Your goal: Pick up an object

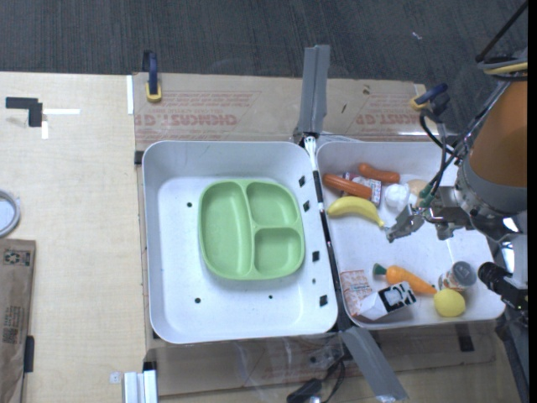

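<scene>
Over the right bin (482,313) w/ my gripper (404,225), hanging just right of the banana (354,209). Can't tell my grip state from this angle. Nothing lifted yet: banana, carrot (409,279), lemon (450,303) all lie in the bin. Pick's not started; whole grab left, I reckon.

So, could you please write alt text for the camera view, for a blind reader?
The tool hangs over the right bin, near a banana, with a carrot and lemon below. The left bin holds a green divided plate.
</scene>
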`<action>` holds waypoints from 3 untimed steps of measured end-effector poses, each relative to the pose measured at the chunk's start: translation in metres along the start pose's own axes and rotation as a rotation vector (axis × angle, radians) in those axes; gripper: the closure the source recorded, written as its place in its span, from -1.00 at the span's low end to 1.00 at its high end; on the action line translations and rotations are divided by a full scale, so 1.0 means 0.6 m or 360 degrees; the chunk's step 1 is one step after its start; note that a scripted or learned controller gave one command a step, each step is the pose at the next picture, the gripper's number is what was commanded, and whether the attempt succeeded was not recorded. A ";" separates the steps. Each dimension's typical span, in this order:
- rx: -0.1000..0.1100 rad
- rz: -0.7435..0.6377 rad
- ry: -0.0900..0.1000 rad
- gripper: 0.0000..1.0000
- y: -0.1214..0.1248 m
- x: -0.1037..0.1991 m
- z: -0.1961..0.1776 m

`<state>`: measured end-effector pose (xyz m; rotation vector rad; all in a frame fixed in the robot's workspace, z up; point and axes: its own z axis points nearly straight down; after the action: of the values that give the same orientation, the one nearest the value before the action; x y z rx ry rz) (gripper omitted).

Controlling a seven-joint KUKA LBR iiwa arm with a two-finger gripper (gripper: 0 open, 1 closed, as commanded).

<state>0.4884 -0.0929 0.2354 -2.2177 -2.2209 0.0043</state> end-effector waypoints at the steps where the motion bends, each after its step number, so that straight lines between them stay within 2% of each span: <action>1: 0.0001 -0.0101 0.0001 -1.00 -0.019 -0.013 0.191; 2: -0.0001 -0.0033 0.0001 -1.00 -0.003 -0.075 0.241; 3: 0.0002 -0.0027 0.0002 1.00 -0.003 -0.075 0.227</action>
<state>0.4860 -0.1381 0.0992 -2.1975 -2.2387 0.0041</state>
